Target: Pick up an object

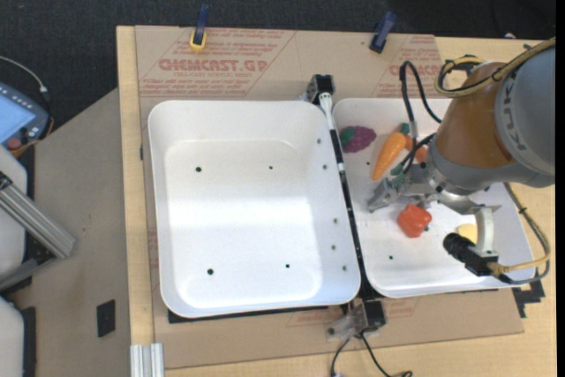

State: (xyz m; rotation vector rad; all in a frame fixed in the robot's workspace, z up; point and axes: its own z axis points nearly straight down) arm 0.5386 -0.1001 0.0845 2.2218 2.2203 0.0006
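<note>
While the arm (494,124) leans over the right bin (424,282), its claw (388,190) sits low between a carrot (390,153) and a red tomato (414,220); whether it's wide or closed, can't tell. Purple toy (357,137) lies at the far left corner.

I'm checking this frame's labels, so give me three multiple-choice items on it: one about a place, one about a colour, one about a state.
1. Which bin holds the toys?
A. left bin
B. right bin
C. both

2. What colour is the toy nearest the divider?
A. purple
B. blue
C. white

3. How does the carrot lie?
A. flat along the bin's front wall
B. slanted beside the gripper
C. outside the bins

Answers:
1. B: the carrot, purple toy and red toy lie in the right bin.
2. A: it is purple with green.
3. B: it slants just above the gripper.
</note>
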